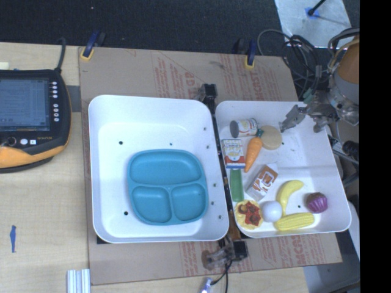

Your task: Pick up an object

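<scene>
claw point(303, 117) above right bin point(317, 154), beside tan disc point(270, 138), carrot point(253, 153).

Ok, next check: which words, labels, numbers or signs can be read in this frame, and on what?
None can be read.
Cardboard sheet: faint red print, too pale to read.
Small carton: label blurred.
Brown packet: label blurred.
Can: label too small.
Handheld screen: contents too blurred.

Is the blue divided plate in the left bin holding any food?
Empty: the blue plate shows three bare compartments; the toy food lies in the right bin.
</scene>
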You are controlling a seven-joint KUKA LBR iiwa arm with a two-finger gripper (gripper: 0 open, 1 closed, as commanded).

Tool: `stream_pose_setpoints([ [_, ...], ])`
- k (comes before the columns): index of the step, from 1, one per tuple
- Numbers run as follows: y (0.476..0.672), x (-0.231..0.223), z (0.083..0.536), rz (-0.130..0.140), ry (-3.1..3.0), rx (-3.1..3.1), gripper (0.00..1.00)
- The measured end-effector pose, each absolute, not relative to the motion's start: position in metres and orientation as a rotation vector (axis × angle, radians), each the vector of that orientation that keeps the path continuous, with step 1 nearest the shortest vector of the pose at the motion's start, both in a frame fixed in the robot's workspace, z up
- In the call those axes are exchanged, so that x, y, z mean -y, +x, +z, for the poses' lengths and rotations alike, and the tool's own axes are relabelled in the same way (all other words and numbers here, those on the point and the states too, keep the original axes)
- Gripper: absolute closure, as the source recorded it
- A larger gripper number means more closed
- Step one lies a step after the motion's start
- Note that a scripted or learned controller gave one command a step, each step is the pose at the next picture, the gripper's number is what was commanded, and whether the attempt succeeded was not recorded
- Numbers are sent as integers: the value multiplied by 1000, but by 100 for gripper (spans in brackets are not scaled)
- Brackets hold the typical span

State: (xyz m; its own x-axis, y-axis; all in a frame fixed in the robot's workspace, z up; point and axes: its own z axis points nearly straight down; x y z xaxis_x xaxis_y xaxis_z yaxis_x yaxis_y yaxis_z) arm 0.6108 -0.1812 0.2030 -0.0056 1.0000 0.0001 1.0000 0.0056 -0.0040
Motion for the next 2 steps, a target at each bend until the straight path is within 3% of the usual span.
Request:
stream_pose_setpoints([
  [1,655,133,117,-3,-2218,2229,0],
  [2,632,102,99,7,-2214,2229,0],
])
